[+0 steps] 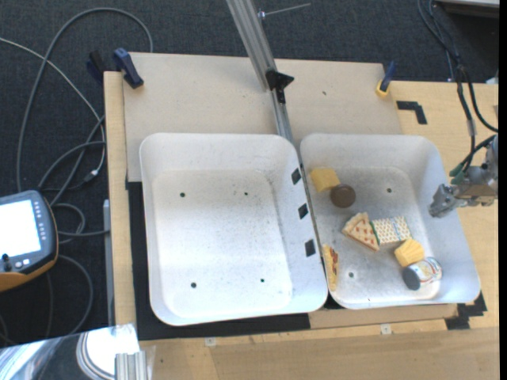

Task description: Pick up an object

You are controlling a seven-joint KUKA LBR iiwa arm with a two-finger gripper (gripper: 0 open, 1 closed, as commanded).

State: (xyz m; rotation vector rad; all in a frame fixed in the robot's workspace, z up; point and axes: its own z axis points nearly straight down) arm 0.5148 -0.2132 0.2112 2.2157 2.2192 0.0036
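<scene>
Bench (206,101) w/ bins, no legible labels

Wooden bench (238,93) bears two white bins (222,228)

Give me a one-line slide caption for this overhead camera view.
End effector hangs at the right bin's right rim, near small objects including a brown puck and yellow block.

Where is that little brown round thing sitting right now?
In the camera view, the brown round piece lies in the right-hand bin, toward its upper left part, touching the yellow block and above the triangular wedge.
</scene>
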